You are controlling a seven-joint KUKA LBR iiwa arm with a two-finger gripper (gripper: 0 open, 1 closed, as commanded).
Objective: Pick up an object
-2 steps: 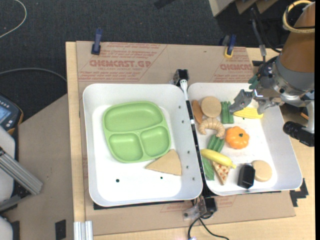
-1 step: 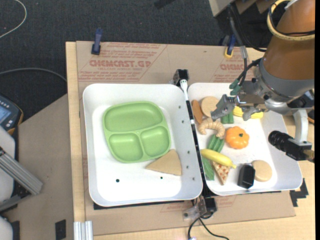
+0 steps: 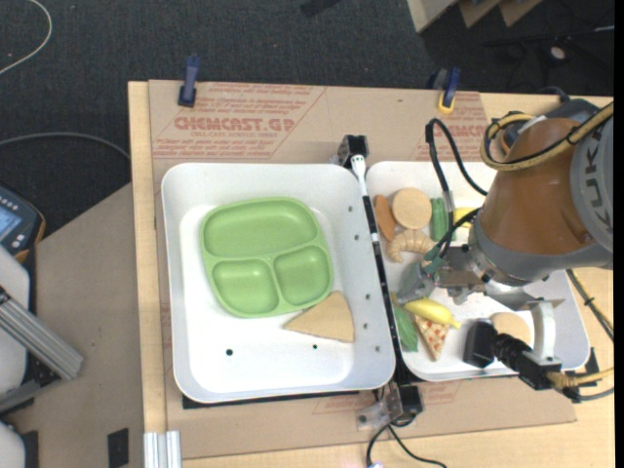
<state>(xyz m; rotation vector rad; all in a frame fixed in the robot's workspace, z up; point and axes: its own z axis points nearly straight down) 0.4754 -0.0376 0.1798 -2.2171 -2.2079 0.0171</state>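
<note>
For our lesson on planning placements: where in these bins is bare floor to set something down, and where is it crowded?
Left bin: bare floor at the near-left corner, bordered by the green tray and the tan wedge; also a strip behind the tray. Right bin: crowded, banana, pizza slice, tan disc, under the arm.

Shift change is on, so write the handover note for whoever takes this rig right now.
Hand: the hand is low over the right bin, just above the pile of toy food. I can see nothing held in it.
Things: a banana and a pizza slice lie just below the hand, and round tan pieces lie at the bin's far end. The left bin holds a green plate and a tan wedge.
Done: the arm has reached the pile.
Left: grasp one object and lift it out.
</note>
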